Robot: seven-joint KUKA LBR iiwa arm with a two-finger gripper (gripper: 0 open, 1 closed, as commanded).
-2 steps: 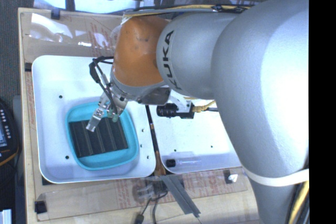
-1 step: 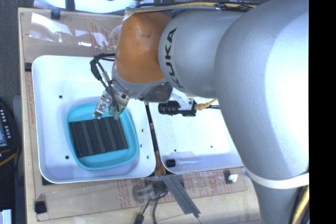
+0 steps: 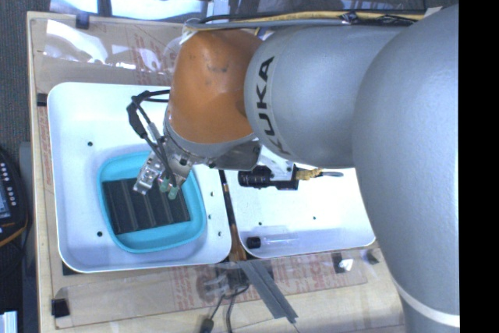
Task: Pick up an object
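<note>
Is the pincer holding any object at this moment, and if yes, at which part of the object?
It cannot be told. The pincer is low over the blue tray in the left bin, above its dark ribbed inside, but no object shows between its tips.

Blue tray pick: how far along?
Done: the arm has reached over the left bin, with the gripper low over the blue tray. In hand: nothing visibly gripped; the tray looks to be resting in the bin. Left: grasp and lift.
</note>
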